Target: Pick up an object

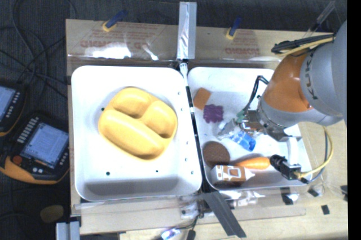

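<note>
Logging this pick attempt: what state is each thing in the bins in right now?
Yellow object: lying in the left bin, untouched.
Orange block: lying at the right bin's far left.
Purple piece: lying free.
Brown disc: flat.
Carrot: lying on its side.
Blue item: under the gripper; hold unclear.

Two handheld pendants (31, 140) lie left of the bench — cables (34, 24) trailing behind.
</note>
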### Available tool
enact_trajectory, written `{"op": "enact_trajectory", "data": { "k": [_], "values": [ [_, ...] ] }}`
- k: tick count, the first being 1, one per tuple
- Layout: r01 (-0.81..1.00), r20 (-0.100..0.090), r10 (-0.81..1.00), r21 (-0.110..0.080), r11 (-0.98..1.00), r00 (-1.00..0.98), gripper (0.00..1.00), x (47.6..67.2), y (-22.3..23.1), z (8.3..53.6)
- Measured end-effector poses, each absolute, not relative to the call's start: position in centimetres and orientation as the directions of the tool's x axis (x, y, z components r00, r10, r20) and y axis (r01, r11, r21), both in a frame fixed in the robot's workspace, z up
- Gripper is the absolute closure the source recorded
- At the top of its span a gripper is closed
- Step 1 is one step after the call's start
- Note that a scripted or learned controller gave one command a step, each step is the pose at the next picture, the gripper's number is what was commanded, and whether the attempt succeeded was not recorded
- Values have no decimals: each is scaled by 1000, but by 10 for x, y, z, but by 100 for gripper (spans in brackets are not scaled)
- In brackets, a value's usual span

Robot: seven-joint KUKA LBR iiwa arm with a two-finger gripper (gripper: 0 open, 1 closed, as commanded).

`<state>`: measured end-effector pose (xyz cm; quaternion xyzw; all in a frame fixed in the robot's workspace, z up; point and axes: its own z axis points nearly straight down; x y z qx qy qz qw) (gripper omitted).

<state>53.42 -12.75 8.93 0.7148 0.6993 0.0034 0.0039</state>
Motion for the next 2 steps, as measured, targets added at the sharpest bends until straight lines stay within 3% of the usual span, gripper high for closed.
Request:
{"op": "enact_trajectory", "data": {
  "k": [1,2],
  "values": [
    [1000,0,1000,12,-23,23,100,535,-128,99],
    [975,-3,975,-3,-223,223,100,582,-68,183]
  ]
}}
